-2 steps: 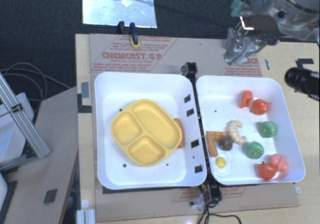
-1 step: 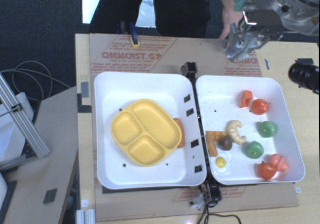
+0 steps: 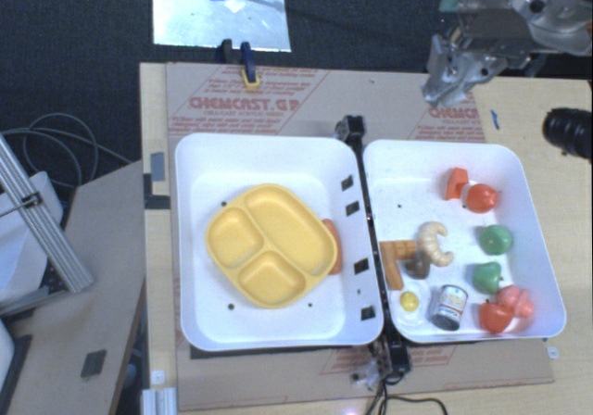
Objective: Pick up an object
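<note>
Objects for picking, from croissant (image 3: 434,243) down to small can (image 3: 450,306), lie in the right bin (image 3: 533,183), while the gripper (image 3: 451,84) hangs beyond its far edge, claw state indeterminate; approach pending, next descend over one item.

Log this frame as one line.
phase: pre-grasp | tool: above far edge of right bin, nothing between fingers | left bin: yellow tray | right bin: small toys, can
</note>
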